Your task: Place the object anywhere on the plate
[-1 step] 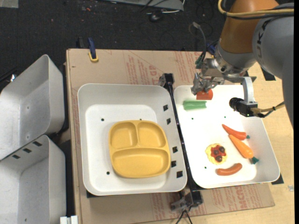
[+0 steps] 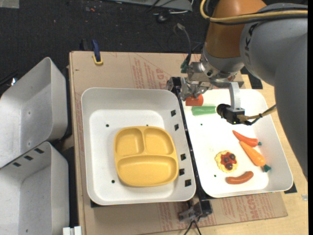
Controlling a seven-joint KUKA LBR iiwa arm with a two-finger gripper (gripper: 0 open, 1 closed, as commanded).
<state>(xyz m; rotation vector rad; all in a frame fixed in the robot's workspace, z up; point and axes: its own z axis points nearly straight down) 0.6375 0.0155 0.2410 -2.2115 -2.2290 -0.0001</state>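
Directly beneath the gripper (image 2: 195,93) lies a small red toy piece (image 2: 195,101), finger state indiscernible. Left and below sits the yellow divided plate (image 2: 145,156). Likely failure: the piece crowds the right bin's wall (image 2: 184,112), so descending fingers may strike the rim.

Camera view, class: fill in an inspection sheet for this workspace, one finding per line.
Surface: two white bins, left bin and right bin, on a brown board.
Job's things: yellow plate in left bin; red piece below the gripper.
Clutter: green piece, chilli, carrot, pizza, sausage.
Grippers: gripper over right bin's far left corner.
Cables: yellow cable.
Surroundings: spare bins at left.
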